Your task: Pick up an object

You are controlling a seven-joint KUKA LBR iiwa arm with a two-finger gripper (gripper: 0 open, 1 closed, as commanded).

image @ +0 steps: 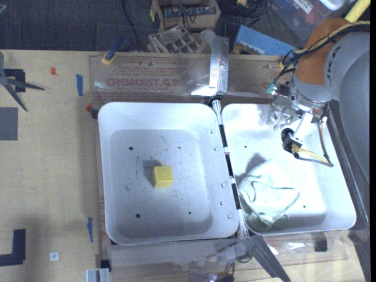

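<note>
A small yellow cube [163,176] lies near the middle of the left bin [117,122]. A crumpled pale green-white cloth [268,195] lies in the front part of the right bin [335,210]. My gripper [277,115] hangs over the back of the right bin, below the orange band [317,46] of the arm. It is well behind the cloth and far right of the cube. Nothing shows in its grasp.
A black connector with a yellow cable [295,145] dangles from the wrist over the right bin. The ridge between the bins [226,157] runs front to back. A clear plastic sheet [158,78] and clutter sit behind the bins.
</note>
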